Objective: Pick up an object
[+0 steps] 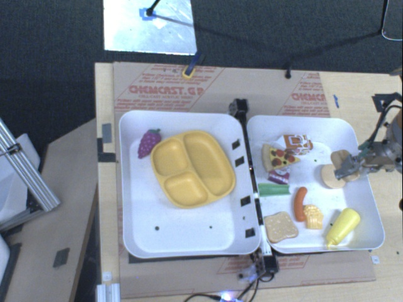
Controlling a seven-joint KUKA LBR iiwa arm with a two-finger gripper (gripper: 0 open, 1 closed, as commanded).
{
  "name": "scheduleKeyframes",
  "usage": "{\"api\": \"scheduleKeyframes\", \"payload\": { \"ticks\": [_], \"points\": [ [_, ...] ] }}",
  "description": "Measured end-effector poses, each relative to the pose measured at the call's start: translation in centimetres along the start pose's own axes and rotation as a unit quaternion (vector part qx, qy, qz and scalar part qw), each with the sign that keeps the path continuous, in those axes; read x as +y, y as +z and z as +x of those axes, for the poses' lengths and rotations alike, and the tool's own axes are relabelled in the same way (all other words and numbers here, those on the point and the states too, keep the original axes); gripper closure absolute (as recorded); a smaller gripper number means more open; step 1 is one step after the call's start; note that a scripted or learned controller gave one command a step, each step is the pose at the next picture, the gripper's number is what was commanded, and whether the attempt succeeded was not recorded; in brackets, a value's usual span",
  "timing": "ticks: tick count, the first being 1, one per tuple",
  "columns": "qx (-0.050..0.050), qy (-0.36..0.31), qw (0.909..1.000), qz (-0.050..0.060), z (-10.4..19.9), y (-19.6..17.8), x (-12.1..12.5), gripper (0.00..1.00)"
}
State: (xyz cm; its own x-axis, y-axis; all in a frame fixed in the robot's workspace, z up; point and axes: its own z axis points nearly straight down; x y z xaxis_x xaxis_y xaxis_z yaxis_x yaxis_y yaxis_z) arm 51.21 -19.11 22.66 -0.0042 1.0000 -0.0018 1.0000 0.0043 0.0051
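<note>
Toy foods lie in the right bin (362, 145): a pizza slice (278, 157) and a small red-and-white carton (297, 143) near the back, a green stick (273, 189) by the left wall, a sausage (300, 198) with a yellow fries piece (313, 216) just beside it, a toast slice (280, 226) at the front, a yellow bottle (342, 226) at the front right, and a tan round piece (332, 175) near the right wall. The jaws (348, 166) come in from the right and sit over that round piece, at its upper right edge; whether they are wide or closed cannot be told, nor whether they touch it. In the left bin (135, 231) a yellow divided plate (191, 167) lies near the middle, with purple grapes (148, 142) just beside its back left corner. Both bins rest side by side on the desk (252, 83).
</note>
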Motion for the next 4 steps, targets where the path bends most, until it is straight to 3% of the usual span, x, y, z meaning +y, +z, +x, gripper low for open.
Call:
{"api": "scheduleKeyframes", "payload": {
  "ticks": [3,4],
  "points": [
    [0.001,-0.002,1.0000,0.002,15.7,0.0,1.4,1.00],
    [0.001,-0.001,1.0000,0.003,17.9,0.9,-0.6,1.00]
  ]
}}
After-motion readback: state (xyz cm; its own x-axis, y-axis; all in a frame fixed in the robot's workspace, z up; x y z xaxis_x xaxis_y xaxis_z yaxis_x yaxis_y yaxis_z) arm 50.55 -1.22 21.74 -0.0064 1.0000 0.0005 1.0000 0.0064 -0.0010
